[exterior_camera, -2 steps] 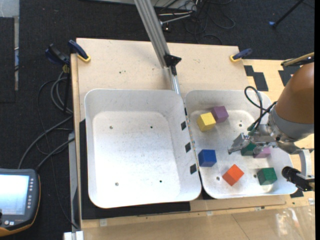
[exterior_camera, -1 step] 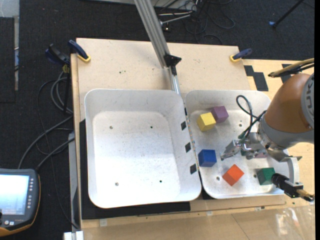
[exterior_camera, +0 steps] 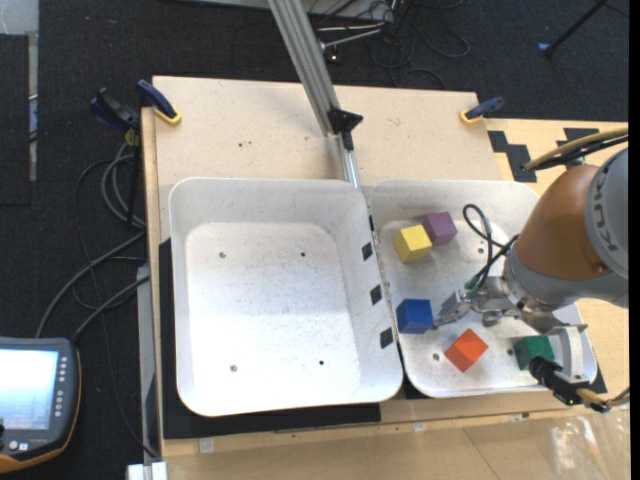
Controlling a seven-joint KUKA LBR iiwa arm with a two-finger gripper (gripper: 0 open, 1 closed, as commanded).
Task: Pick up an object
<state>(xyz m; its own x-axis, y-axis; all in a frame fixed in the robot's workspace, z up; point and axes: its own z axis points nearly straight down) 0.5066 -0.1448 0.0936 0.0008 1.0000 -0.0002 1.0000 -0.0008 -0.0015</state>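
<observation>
Arm: the grey arm point(exterior_camera: 585, 238) comes in from the right side. Its orange band sits over the right bin. It bends down and points its end to the left, low inside that bin.

Claw: the claw point(exterior_camera: 452, 308) is low in the right bin, pointing at the blue block. Its tips are just beside the block's right side. I cannot tell if the tips are spread or pressed together. Nothing can be seen between them.

Bins: two white bins sit side by side on the worktop point(exterior_camera: 260, 133). They are the left bin point(exterior_camera: 200, 268) and the right bin point(exterior_camera: 420, 373).

Blocks: there are four small blocks, all in the right bin.

Blue block: one blue block point(exterior_camera: 414, 315) is near the left wall of the right bin, about halfway down.

Yellow block: one yellow block point(exterior_camera: 411, 242) is in the upper part of the bin.

Purple block: one purple block point(exterior_camera: 440, 228) is just beside the yellow one, on its right.

Orange block: one orange block point(exterior_camera: 465, 351) lies below the claw, near the bottom rim.

Green thing: one green thing point(exterior_camera: 533, 349) lies at the right end of the bin, under the arm.

Clamps: two clamps with yellow tips grip the top corners of the worktop, the left clamp point(exterior_camera: 155, 103) and the right clamp point(exterior_camera: 482, 109).
</observation>
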